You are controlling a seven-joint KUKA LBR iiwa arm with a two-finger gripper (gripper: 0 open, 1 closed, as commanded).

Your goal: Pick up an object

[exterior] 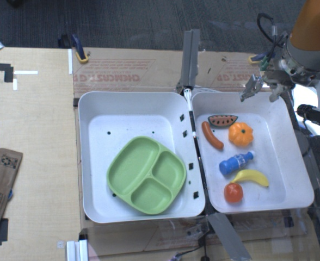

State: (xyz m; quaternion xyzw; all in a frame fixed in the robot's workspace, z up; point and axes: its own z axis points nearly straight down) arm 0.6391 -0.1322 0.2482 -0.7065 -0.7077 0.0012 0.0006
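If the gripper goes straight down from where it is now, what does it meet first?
Probably the bare floor of the right bin near its far rim; the gripper hangs beyond the pumpkin. Depth is uncertain.

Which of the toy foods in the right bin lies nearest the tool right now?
The watermelon slice, at the bin's far edge, lies closest to the tool. The pumpkin, sausage, banana and tomato lie farther.

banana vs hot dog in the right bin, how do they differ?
The banana is yellow and curved; the hot dog is red-orange and nearly straight. The banana lies toward the bin's near side beside the tomato; the hot dog lies toward the far side under the watermelon slice. Both lie flat.
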